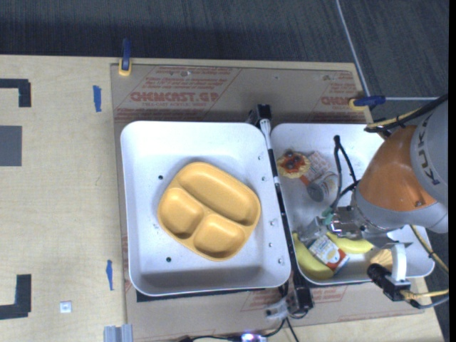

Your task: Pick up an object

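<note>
The gripper [329, 223] sits low in the right bin [356, 135] over a banana [313, 261]; grip state perhaps hidden, cannot tell.

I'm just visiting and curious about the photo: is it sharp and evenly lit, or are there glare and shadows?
In the camera view, lighting is soft and fairly even; the yellow tray in the left bin carries mild shine on its humps; the arm shades part of the right bin; the small items beneath it, like the banana, look slightly soft and hard to read.
</note>
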{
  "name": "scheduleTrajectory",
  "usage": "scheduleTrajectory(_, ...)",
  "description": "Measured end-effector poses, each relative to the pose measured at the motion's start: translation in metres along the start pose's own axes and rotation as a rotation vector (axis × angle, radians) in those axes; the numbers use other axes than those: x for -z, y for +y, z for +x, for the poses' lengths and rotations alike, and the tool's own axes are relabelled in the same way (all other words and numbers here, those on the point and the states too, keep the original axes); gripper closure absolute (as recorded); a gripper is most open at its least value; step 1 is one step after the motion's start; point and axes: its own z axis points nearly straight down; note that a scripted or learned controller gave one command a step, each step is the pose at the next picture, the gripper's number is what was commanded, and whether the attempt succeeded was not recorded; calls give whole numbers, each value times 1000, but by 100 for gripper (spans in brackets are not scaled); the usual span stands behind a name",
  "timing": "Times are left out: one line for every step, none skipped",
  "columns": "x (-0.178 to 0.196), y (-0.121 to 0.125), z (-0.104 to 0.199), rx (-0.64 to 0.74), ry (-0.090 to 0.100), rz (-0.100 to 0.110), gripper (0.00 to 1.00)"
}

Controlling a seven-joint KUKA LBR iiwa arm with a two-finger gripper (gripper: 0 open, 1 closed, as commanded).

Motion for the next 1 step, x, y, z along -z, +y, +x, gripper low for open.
scheduleTrajectory(11,2,-1,0,-3,-8,100)
